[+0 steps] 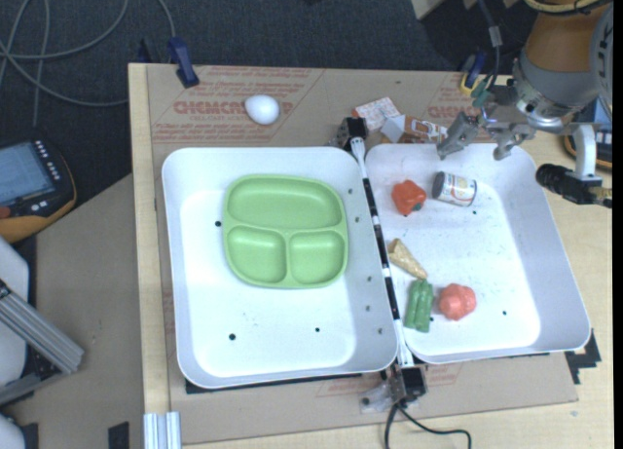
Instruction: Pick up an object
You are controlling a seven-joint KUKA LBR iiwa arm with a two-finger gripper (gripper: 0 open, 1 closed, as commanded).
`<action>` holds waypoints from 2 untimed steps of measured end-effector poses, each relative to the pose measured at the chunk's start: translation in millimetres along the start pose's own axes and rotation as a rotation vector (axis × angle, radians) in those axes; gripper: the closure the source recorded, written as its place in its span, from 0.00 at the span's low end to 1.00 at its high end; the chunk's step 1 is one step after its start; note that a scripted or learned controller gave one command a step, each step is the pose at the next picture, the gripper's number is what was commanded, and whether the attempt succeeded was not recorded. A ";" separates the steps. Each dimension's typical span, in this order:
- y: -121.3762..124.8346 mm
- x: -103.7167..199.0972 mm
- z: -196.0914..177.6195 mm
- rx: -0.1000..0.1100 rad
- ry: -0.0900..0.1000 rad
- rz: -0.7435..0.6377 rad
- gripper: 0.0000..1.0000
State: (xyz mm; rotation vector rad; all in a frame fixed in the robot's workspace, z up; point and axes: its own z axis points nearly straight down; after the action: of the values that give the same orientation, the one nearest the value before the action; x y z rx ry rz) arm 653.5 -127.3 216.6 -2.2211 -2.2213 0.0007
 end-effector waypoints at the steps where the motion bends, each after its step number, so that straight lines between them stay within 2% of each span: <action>1: 12.6 13.6 65.3 0.002 0.001 -0.001 0.00; 2: 7.3 27.2 101.2 -0.015 -0.004 -0.001 0.00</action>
State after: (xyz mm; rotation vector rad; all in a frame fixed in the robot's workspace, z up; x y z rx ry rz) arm 660.8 -100.1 115.4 -2.2295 -2.2325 -0.0119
